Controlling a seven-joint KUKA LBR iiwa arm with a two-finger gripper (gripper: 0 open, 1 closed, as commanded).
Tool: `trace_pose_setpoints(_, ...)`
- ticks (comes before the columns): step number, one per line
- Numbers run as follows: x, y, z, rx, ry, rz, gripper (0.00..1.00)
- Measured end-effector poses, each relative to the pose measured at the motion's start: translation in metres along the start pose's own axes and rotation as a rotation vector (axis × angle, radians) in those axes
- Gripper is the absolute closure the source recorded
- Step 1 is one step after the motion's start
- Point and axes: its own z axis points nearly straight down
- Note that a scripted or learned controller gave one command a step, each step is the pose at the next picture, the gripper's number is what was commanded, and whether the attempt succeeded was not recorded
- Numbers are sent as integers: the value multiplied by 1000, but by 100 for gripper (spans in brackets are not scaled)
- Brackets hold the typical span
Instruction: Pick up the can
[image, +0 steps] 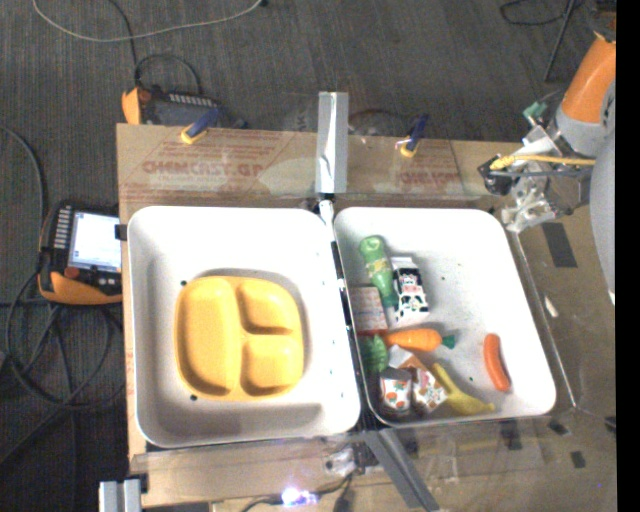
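A small can with a reddish-brown label lies against the left wall of the right bin, between a green bottle and a carrot. My gripper hangs above the bench just outside the right bin's back right corner, far from the can. Nothing shows in its grasp. The arm's orange band is at the upper right.
The right bin also holds a black-and-white milk carton, a sausage, a banana, two strawberry cartons and a green item. A yellow compartment tray lies in the left bin.
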Motion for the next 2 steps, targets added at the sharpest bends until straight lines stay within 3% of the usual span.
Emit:
trace_pose_setpoints(1, 0, 0, -8, 0, -4, -1, 100)
trace_pose_setpoints(2, -14, -18, -52, 1, 10, -290, 100)
